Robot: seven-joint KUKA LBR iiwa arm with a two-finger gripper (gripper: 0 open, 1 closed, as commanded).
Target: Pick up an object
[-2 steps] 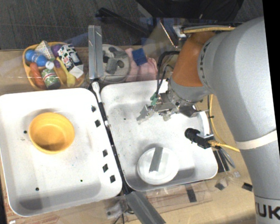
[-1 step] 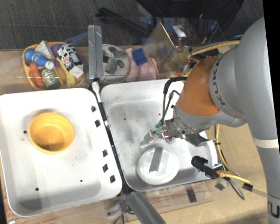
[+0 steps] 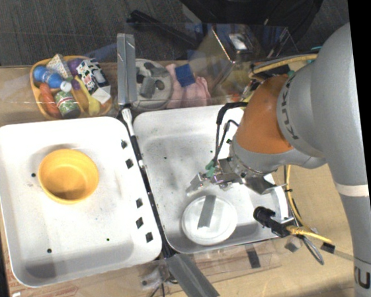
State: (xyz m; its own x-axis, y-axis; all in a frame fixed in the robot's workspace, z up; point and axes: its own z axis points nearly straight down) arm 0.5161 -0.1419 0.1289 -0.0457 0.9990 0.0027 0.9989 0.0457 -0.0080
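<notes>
In the left bin (image 3: 25, 262), a yellow bowl (image 3: 69, 174) stands upright near the back. A white round dish (image 3: 221, 227) with a grey strip across its top lies at the front of the right bin (image 3: 165, 147). Reaching in from the right, my gripper (image 3: 208, 179) hangs low over the right bin, just behind the white dish and close to its back rim. A small green piece (image 3: 210, 169) shows at the gripper's tip. Whether anything is held cannot be made out.
Behind the bins on the bench stand a yellow basket (image 3: 65, 88) of several small items, a grey object (image 3: 151, 82) and a pink cloth (image 3: 192, 94) with a blue block (image 3: 184, 75). The arm's orange band (image 3: 268, 118) covers the right bin's back right part.
</notes>
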